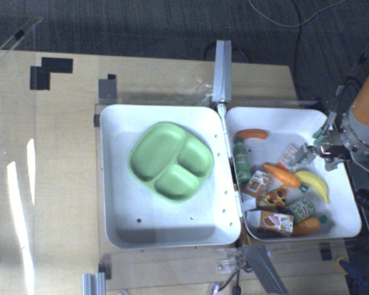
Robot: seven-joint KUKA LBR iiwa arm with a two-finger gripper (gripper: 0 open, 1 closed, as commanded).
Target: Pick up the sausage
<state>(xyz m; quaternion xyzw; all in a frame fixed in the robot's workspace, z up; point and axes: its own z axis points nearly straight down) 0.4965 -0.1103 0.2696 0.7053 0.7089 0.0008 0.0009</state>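
Up near the back wall of the right bin (341,229) we see the sausage (251,134), a short orange-red piece lying flat on the white floor. Its long axis runs nearly left to right across the view, with the right end tipped slightly toward the back; both ends are rounded, so we cannot tell one from the other. It lies apart from the other items, with a green bottle (240,158) just in front of its left end.

From the right edge of the view the arm (366,118) reaches in over the right bin's far right corner, its orange band showing above the grey wrist. The wrist leans leftward and down toward the bin.

We find the end effector (307,154) low over the bin's right half, well to the right of the sausage and just above the banana (313,183) and the carrot (281,175). Its tip is small and blurred against the white floor, so we cannot tell how far open it is, nor whether it touches anything.

Below it the bin holds a clutter of small cartons (273,220) and packets. The left bin (120,226) carries a green divided plate (171,160), and both bins sit on the pale wooden table (55,165).
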